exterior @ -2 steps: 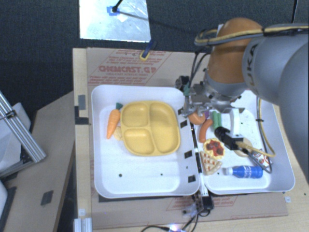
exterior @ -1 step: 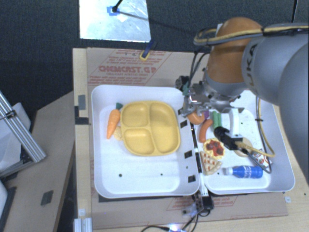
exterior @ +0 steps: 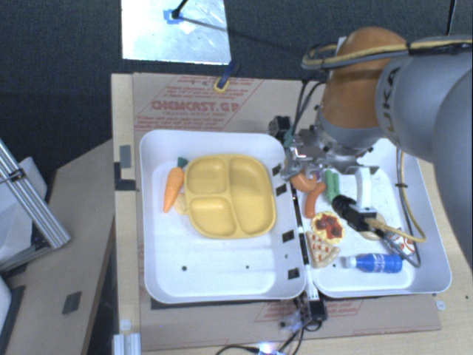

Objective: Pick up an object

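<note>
Hung low over the right bin (exterior: pixel 436 272), claw (exterior: pixel 314 170) just above the orange sausage (exterior: pixel 310 191) at that bin's left edge; spread or pressed together, impossible to tell. Best lowered squarely astride the sausage, clear of the green piece (exterior: pixel 333 180) beside it, before closing.

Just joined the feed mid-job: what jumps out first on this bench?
The big yellow three-compartment plastic plate in the left white bin, with an orange toy carrot lying against its left side. Then the grey arm with its orange band, hanging over the right bin's cluttered far-left corner, above an orange toy sausage.
</note>
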Robot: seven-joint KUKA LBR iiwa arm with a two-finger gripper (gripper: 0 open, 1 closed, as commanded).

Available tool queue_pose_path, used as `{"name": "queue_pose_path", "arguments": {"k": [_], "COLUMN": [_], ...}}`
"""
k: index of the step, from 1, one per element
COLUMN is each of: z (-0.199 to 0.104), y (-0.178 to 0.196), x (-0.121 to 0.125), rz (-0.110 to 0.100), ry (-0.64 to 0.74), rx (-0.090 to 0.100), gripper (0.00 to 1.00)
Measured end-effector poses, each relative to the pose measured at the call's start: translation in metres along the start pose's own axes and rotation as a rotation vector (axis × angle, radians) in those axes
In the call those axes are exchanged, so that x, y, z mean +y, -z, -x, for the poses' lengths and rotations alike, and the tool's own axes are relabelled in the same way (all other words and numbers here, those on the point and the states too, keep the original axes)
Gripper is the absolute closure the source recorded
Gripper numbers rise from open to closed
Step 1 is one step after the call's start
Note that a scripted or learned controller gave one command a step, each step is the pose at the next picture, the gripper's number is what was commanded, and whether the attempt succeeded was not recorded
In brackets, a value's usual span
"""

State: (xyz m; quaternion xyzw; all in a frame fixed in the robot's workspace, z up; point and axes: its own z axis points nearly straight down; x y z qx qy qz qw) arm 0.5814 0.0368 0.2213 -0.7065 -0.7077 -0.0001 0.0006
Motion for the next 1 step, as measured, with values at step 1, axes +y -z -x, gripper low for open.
{"name": "queue_pose_path", "arguments": {"k": [1], "z": [-0.0009], "y": [-0.0016], "x": [0.0193], "rz": [0.004], "ry": [0.003], "rx": [0.0], "gripper": [1.0]}}
